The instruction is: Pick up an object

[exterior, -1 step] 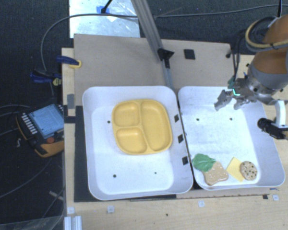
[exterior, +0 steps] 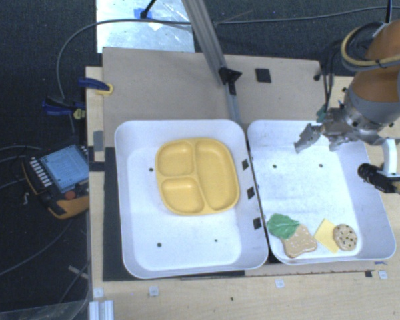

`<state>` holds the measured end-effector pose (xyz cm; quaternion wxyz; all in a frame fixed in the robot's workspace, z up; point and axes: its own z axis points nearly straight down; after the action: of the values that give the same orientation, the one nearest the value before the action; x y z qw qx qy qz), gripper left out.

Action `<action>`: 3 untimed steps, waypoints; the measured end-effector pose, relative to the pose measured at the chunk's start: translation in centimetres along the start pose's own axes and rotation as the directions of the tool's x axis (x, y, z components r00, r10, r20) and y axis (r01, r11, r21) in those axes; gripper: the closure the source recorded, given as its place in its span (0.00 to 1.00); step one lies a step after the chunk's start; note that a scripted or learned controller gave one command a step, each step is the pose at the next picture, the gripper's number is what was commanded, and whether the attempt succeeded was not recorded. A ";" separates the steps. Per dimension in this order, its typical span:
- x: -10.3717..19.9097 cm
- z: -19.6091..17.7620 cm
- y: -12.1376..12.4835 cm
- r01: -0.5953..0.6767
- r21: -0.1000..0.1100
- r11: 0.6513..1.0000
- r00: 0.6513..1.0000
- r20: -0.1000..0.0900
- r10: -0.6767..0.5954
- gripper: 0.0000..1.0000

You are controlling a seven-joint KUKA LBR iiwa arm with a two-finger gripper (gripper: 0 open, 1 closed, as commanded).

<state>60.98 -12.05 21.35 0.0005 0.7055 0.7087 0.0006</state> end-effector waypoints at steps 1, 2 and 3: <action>-0.7 4.6 -0.5 -0.003 0.003 1.000 1.000 0.001 0.003 0.00; -0.1 10.1 -1.3 -0.003 0.004 1.000 1.000 0.000 0.003 0.00; -0.1 12.8 -1.2 -0.003 -0.001 1.000 1.000 0.001 0.003 0.00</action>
<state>59.81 -12.14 8.52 0.0014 0.7067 0.7075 0.0007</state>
